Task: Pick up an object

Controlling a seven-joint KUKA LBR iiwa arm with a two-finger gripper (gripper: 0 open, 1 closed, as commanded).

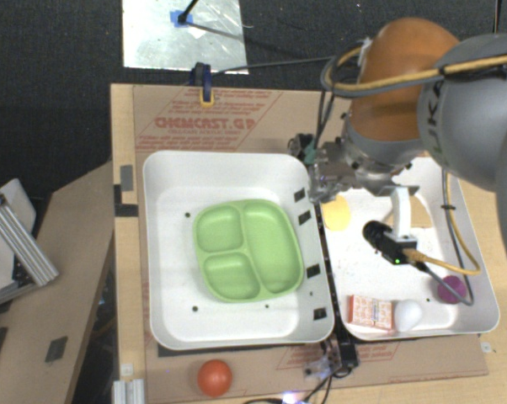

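We're looking at a green divided tray [248,251] in smooth, slightly glossy plastic. Both white bins [165,225] look matt plastic too. Crinkly shiny foil sheet [184,23] sits upper left.

1 fixed camera above the bench, looking down at a slant.
It takes in both shallow white plastic bins, the left bin [165,225] and the right bin [481,305], side by side on the brown cardboard-covered bench [228,116], from a moderate height; the grey arm with the orange band [405,57] looms large and near at the upper right.
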